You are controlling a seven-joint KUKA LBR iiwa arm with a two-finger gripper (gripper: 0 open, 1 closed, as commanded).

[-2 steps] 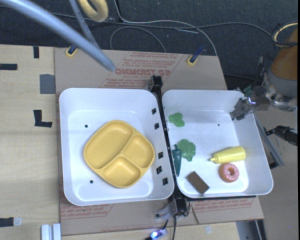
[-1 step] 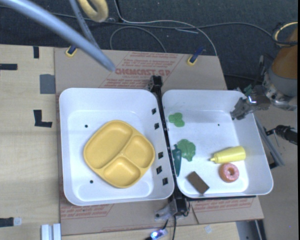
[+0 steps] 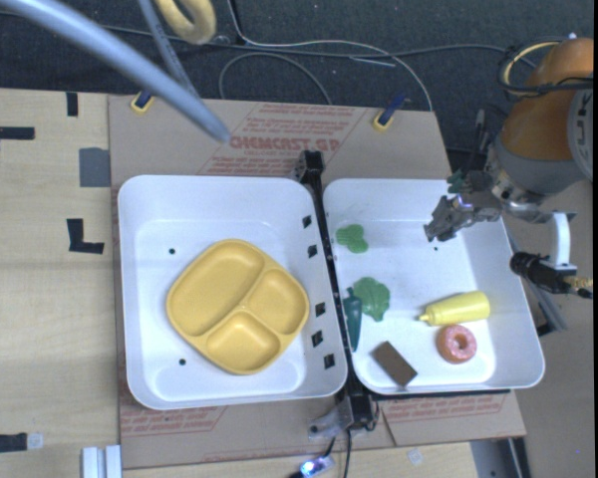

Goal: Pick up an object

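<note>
The gripper (image 3: 445, 223) is hovering over the far right part of the right bin (image 3: 523, 366), and there's no telling whether it's open or shut, though nothing is showing in it. Sitting below it in that bin are a yellow mustard bottle (image 3: 455, 310), a pink donut (image 3: 457, 344) just beside it, a brown block (image 3: 393, 362), a green broccoli piece (image 3: 370, 296) and a small green piece (image 3: 351, 237). The left bin (image 3: 140, 366) is carrying a yellow divided plate (image 3: 237, 305).
</note>
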